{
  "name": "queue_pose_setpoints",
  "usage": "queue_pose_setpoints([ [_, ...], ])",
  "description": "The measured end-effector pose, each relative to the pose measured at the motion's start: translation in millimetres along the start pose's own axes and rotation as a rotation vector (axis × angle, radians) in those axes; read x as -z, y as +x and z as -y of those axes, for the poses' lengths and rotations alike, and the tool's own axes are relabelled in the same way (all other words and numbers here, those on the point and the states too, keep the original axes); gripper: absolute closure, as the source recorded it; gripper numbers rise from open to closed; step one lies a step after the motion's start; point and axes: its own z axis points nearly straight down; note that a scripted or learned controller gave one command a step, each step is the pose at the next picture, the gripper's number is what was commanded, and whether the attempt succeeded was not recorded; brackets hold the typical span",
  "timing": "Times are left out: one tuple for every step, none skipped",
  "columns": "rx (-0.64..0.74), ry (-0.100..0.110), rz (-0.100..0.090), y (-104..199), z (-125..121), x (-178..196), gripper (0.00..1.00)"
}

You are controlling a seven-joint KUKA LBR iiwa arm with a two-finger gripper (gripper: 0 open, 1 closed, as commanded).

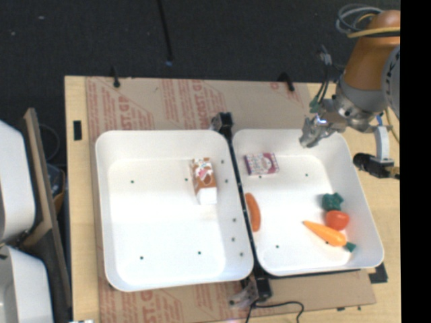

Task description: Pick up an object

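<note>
Gripper (315, 134) hangs over the far right corner of the right bin (357, 173); whether its jaws are released or clenched cannot be told, and nothing is seen between them. Right bin contents: a small purple-and-white packet (261, 163) near the far wall, an orange sausage-shaped toy (253, 211) beside the divider, a toy tomato (336, 219), a toy carrot (326, 233). Left bin (121, 180) holds a small carton (203, 179), lying near its centre.

Even overhead light, white bins (161, 247) near glare, picture soft, grainy.
</note>
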Motion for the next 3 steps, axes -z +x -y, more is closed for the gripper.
queue_pose_setpoints([
  [0.001, -0.001, -0.001, 53.2, 9.6, 13.8, 1.00],
  [0.002, -0.001, -0.001, 109.4, 17.9, 25.2, 1.00],
  [0.001, 0.000, -0.001, 153.3, 16.9, 32.5, 1.00],
])
